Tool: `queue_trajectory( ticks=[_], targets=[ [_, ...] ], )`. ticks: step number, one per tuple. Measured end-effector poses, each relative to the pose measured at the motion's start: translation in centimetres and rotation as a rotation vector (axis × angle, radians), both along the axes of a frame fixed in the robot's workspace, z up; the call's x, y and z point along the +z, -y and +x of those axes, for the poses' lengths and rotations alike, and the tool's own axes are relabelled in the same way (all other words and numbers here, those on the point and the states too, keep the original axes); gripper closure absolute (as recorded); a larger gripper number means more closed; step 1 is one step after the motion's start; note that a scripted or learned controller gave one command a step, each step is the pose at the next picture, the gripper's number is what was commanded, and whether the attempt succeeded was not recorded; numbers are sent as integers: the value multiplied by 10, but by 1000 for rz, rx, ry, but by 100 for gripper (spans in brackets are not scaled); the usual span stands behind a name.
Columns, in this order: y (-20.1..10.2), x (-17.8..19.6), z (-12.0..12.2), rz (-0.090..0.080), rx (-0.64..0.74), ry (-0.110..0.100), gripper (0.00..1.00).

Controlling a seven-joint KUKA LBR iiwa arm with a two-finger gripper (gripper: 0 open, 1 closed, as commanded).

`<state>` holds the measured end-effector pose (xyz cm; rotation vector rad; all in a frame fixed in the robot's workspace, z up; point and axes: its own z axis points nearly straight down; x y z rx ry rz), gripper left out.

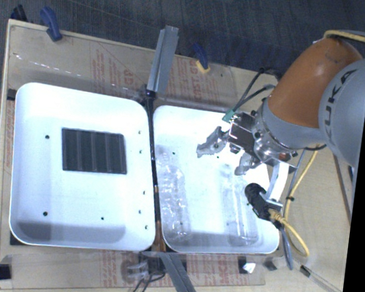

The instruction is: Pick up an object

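Over the right bin: gripper (224, 155) hangs above its upper middle, arm (316, 93) reaching in from the right.
Fingers: spread wide, one finger (211, 144) to the left, the other (245, 164) to the right; nothing between them.
Below the fingers: bare white floor of the right bin (215, 180), as far as I can tell.
Task's things: two clear plastic bottles, both in the right bin. Bottle one (171, 194) lies along the left wall, running toward the near edge. Bottle two (243, 218) lies near the right wall, toward the near right corner.
Position against fingers: bottle one is below and left of the left finger; bottle two is below the right finger. Neither sits between them.
Left bin (34, 109): one dark ribbed block (94, 151), flat near the centre, well apart from the gripper.
Risk 1: a straight descent from here would likely close on nothing, since the gap is over bare floor.
Risk 2: clear plastic on white is hard to see; edges are faint, so the aim may be off.
Risk 3: bottles look smooth and round; I judge they could roll or squirt out of a pinch that is off their axis.
Risk 4: bottle one hugs the wall, so a finger may strike the rim on the way down.
Risk 5: loose cable (294, 237) at the wrist hangs by the bin's right edge and could snag.
Count: bins 2; bottles 2; block 1; gripper 1; blue clamps (52, 24) at the far edge 2 seen.
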<state>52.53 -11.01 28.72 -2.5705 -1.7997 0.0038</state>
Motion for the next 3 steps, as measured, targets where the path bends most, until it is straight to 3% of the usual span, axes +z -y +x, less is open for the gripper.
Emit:
queue_trajectory(
  ticks=[1,2,3],
  targets=[
    [63,-17,1,0,42,-1,0],
    [29,-87,-9,-1,-262,-2,0],
    [30,-78,-8,0,-258,-3,100]
  ],
)
